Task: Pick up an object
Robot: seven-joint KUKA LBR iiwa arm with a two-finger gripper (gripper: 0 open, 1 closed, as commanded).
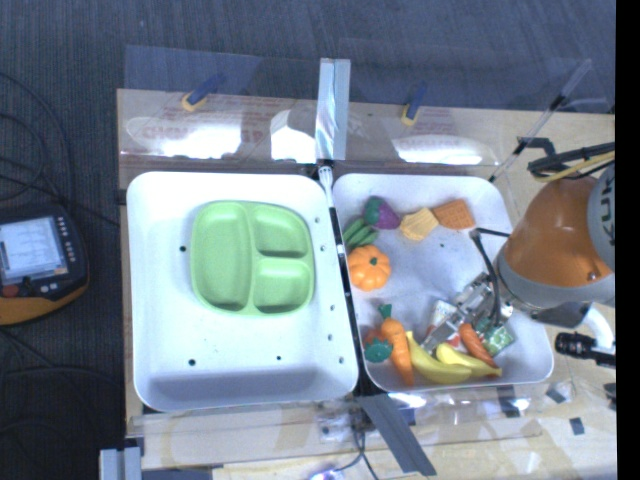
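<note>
The right bin [520, 363] holds toy food: an orange pumpkin [368, 267], a purple and green vegetable [367, 220], a yellow-tan piece [419, 224], an orange cracker [455, 213], a carrot [396, 346] and a yellow banana [447, 365]. My gripper [462, 315] hangs low over the bin's front right part, just above the banana and a small orange carrot [476, 343]. Its fingers point down-left toward that cluster. Nothing shows clearly between them.
The left bin [160, 298] carries a green divided plate [252, 257]. A metal post [333, 108] stands behind the divider between the bins. A handheld screen device [35, 258] lies on the floor at far left. The arm's orange band [555, 233] overhangs the right bin's right wall.
</note>
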